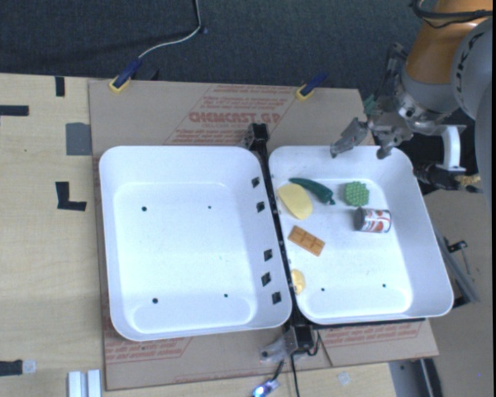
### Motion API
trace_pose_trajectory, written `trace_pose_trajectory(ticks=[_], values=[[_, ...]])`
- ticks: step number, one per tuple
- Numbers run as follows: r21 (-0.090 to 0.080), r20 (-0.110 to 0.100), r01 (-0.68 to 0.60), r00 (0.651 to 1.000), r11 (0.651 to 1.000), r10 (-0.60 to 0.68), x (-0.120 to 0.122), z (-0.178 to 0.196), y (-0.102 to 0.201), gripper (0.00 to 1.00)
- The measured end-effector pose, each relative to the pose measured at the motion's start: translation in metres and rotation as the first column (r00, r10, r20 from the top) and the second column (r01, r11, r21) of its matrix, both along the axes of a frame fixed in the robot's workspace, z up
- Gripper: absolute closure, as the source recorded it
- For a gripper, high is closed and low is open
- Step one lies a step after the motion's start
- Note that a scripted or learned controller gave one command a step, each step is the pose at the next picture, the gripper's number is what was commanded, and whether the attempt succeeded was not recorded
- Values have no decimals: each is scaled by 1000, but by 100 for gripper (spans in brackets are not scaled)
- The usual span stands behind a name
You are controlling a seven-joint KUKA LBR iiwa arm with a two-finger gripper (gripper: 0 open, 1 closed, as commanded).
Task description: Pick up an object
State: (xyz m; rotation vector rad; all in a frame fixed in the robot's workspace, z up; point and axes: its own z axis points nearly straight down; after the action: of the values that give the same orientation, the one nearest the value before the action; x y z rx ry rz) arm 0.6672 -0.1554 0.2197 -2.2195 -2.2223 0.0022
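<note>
Clutter is the main hazard, because the pickable things lie close together in the right bin (422, 222). Nearest the camera, a small yellow piece (298, 282) sits against that bin's left wall, near the divider; a grasp there risks a finger striking the wall or the black clips along the seam. Farther in lies an orange waffle-like block (307, 241), flat and thin, so the fingers may slide over it without getting under an edge. Beyond it, a pale yellow slice (295, 201) touches or nearly touches a dark green pepper (312, 188); closing on one would probably nudge the other or pinch both. To their right, a small can (372, 220) lies on its side just below a green knobbly ball (355, 193). Both are rounded and likely to roll away from a glancing contact. The left bin (116, 222) holds nothing to pick.

Farthest back, the gripper (365, 143) hovers over the right bin's far rim with its jaws spread wide and nothing between them. From that spot a straight descent would meet the rim, not an object, so it needs to travel inward first. Misjudged height is a further risk: too low jams the fingertips on the bin floor, too high closes on air.
</note>
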Motion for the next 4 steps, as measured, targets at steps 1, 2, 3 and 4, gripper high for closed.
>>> trace_pose_trajectory(ticks=[1, 2, 3, 4], values=[[3, -11, -3, 1000, 1000, 3, -2, -108, 41, 0], [1, 1, 4, 1000, 1000, -4, 1, -136, -23, 0], [-2, 3, 3, 1000, 1000, -3, 1, -114, -71, 0], [0, -1, 1, 1000, 1000, -1, -67, -135, -58, 0]])
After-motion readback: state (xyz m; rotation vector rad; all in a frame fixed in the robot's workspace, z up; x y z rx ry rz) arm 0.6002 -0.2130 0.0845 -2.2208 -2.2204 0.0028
